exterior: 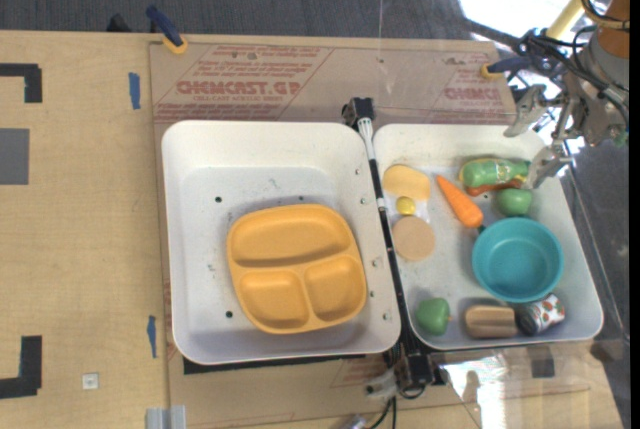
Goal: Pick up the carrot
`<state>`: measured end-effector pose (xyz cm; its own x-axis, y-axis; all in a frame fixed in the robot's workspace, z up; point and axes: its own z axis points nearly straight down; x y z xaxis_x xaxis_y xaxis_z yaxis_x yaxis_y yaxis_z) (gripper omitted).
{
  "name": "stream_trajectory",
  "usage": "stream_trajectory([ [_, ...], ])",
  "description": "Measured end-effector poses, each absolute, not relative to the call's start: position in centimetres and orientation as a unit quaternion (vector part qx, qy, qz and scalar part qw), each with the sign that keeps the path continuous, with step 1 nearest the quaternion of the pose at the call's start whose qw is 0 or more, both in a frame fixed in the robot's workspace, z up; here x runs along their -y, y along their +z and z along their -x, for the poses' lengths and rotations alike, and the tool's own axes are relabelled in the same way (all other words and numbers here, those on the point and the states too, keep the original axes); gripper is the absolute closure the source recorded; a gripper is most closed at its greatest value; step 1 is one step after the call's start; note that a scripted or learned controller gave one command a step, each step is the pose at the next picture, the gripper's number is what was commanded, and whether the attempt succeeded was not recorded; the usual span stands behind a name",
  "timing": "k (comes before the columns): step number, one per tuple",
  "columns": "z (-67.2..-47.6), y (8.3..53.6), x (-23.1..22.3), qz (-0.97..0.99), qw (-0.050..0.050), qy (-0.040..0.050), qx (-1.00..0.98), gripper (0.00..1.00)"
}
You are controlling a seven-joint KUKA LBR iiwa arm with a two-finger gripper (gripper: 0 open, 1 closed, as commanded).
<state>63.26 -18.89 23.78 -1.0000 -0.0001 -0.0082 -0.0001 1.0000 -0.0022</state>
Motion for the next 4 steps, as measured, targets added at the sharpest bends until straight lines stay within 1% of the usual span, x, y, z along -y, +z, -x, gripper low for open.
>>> stream_trajectory([
  [1,-65.0,14.5,12.1,-0.002,-0.001,0.0030,-1.000,0.00],
  [2,-63.8,9.7,10.9,0.030,0.006,-0.0007,-1.000,0.00],
  [3,-58.8,9.0,14.0,-0.179,0.006,0.0008,-0.984,0.00],
  [4,-59.3,10.4,13.9,-0.177,0.013,0.0003,-0.984,1.00],
])
